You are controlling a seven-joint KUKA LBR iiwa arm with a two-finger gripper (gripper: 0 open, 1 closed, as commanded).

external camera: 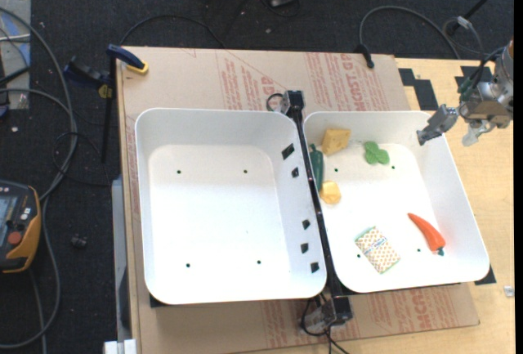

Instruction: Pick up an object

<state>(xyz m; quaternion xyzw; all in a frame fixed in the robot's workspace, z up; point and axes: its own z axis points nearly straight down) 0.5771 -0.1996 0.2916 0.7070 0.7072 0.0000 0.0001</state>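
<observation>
Arm poised at the right bin's far right corner, nothing picked yet.

Camera view: the gripper hangs over the far right rim of the right shallow white bin, its two fingers spread apart and empty, seemingly staged before a descent. All candidates lie in that bin: a yellow wedge-shaped block, a small green lump, a yellow round piece, a patterned flat packet and an orange-red pepper-shaped toy. The left shallow white bin sits beside it on the desk.
</observation>
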